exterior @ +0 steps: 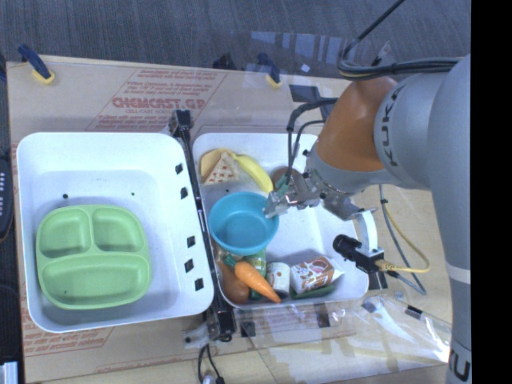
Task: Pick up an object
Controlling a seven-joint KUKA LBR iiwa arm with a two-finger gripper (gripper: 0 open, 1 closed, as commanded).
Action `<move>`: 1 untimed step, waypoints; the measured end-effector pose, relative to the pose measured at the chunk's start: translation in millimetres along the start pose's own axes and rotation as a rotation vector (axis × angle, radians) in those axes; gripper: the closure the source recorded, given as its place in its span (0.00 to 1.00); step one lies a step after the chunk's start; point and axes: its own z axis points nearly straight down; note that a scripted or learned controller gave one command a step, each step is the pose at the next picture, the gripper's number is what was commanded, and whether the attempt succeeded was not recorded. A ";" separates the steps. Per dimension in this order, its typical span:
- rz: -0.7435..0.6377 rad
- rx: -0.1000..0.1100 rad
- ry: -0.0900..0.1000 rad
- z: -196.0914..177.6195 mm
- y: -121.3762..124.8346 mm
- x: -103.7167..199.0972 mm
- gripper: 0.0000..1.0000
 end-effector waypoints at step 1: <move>-0.001 0.000 0.003 1.0 0.7 2.2 0.00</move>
